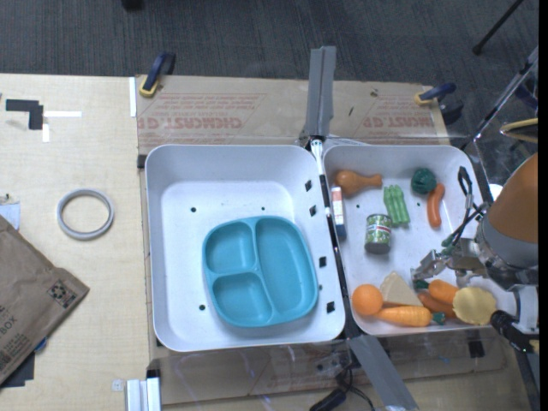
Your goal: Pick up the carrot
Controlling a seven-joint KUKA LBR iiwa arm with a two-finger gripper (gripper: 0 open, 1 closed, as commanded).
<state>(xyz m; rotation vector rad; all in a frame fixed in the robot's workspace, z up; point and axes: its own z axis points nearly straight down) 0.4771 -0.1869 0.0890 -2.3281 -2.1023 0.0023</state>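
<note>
A: Where is the carrot lying?
B: It is lying along the near wall of the right bin, between an orange and a yellow piece.
A: And the gripper?
B: It is hovering just above, its fingers slightly parted and gripping nothing

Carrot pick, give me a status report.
Hand low in the right bin, nothing seen in it. Carrot flat near the bin's front edge. Orange and wedge crowd the carrot.
</note>
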